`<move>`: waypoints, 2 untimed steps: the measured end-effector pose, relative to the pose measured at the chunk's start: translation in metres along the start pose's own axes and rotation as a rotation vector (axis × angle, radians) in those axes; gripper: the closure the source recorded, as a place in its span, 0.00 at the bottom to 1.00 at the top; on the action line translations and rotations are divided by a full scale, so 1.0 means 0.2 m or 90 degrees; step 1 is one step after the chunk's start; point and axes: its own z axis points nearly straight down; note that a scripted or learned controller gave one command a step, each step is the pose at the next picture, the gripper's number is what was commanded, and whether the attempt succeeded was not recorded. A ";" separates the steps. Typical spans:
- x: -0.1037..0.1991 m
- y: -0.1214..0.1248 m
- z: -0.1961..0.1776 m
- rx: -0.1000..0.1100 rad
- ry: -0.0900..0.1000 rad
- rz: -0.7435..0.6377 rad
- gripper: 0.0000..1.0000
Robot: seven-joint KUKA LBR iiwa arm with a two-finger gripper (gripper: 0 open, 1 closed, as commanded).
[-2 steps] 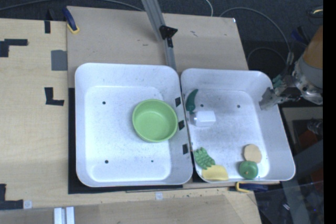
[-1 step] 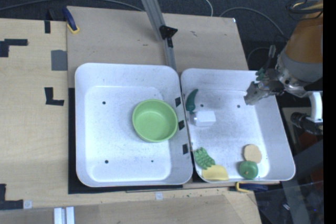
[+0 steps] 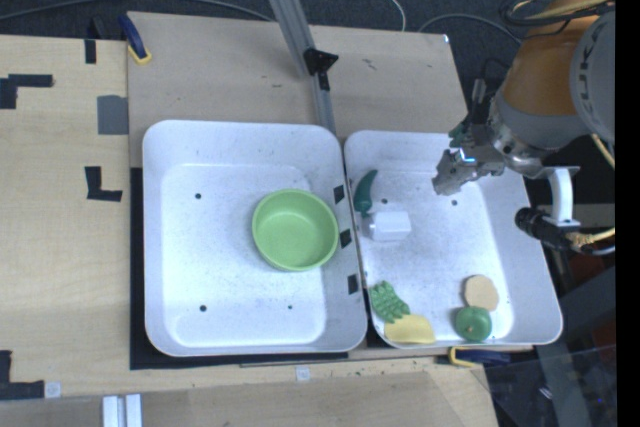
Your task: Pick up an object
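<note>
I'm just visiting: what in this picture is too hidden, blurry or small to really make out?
- Gripper, camera view: small and blurred, so open or shut is unclear.
- Arm, camera view: cut off by the right edge.
- White block, right bin: too washed out to identify.
- Dark green piece: too small to name.
- Yellow piece: bin rim cuts its lower edge.

No readable writing

No text, label, brand, number or sign can be made out on the bins, the objects, the bench or the arm.
</note>
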 end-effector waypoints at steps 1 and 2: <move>0.29 0.08 0.03 0.000 0.000 -0.001 1.00; 0.55 0.09 -0.03 -0.001 0.000 -0.001 1.00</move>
